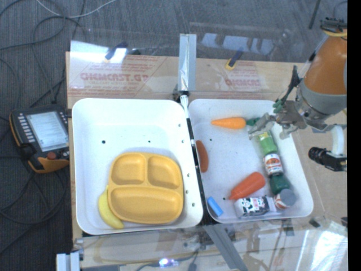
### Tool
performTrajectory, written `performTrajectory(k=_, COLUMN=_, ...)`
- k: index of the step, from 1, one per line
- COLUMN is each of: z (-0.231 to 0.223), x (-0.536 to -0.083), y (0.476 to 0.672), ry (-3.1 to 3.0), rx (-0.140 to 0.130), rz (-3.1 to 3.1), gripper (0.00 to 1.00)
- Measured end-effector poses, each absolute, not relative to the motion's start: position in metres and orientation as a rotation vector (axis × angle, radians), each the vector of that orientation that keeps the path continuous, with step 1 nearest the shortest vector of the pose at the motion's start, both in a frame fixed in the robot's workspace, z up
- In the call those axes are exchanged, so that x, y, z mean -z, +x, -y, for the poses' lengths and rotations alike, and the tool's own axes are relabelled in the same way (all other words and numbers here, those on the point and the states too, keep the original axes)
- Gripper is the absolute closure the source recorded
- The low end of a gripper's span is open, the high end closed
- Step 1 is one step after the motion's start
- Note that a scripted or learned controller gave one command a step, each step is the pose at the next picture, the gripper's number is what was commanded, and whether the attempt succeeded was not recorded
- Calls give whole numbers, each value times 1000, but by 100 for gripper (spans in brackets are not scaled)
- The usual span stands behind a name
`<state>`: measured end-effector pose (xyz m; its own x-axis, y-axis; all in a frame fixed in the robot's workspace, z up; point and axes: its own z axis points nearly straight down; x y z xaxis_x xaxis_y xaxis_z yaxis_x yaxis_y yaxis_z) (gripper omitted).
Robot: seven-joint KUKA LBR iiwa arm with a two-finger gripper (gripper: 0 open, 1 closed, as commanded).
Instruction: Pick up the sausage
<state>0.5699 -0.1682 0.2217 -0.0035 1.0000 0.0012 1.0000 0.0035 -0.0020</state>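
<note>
The sausage (202,156) is a small reddish-brown piece lying against the left wall of the right bin (237,213). My gripper (274,123) hangs over the right bin's upper right part, just above the top of a green bottle (270,157) and to the right of an orange carrot (229,122). It is well to the right of the sausage, with nothing visibly between its fingers.
The right bin also holds a second orange carrot (247,186), a small blue block (215,206) and a black-and-white carton (254,206). In the left bin (90,123) sit a yellow divided plate (146,187) and a banana (109,210). A teach pendant (38,137) lies off the bench's left side.
</note>
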Motion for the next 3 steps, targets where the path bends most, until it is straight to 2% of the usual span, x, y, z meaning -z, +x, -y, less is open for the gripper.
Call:
performTrajectory(k=1, z=141, x=-133, y=518, ry=-2067, rx=-1, rz=2360, gripper=0)
performTrajectory(k=2, z=101, x=-90, y=517, ry=-2168, rx=5, rz=2289, gripper=0)
performTrajectory(k=3, z=172, x=-121, y=484, ry=-2108, rx=2, rz=2328, gripper=0)
